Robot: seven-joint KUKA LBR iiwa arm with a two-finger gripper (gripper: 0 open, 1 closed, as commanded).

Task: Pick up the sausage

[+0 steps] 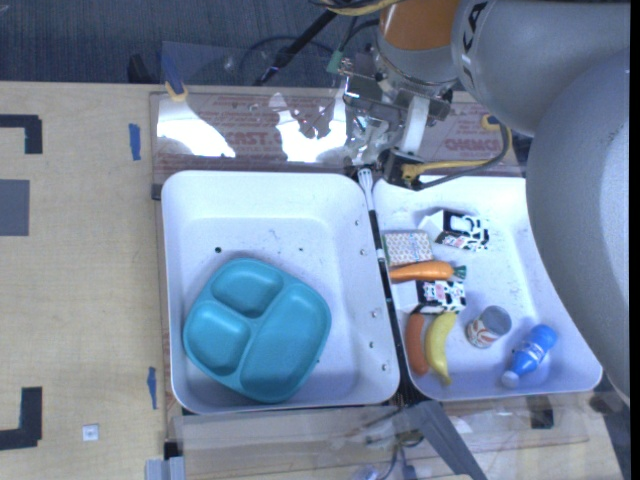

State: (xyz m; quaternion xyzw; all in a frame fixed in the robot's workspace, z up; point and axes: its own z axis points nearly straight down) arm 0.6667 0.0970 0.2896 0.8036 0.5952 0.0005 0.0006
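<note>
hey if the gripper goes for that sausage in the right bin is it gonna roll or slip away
Probably. The sausage looks smooth and rounded, so it may slip or roll. It lies against the banana near the bin wall, which likely crowds the grasp.

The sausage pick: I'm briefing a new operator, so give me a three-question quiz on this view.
1. True or false: the sausage lies in the left bin.
2. Which item lies right beside the sausage? A) banana B) blue bottle C) carrot
3. Fill in: the teal divided plate sits in the ___ bin.

Key
1. False. It lies in the right bin, near its left wall.
2. A. The banana lies alongside it on its right.
3. Left.

The gripper hangs near the bins' far edge, away from the sausage.
</note>
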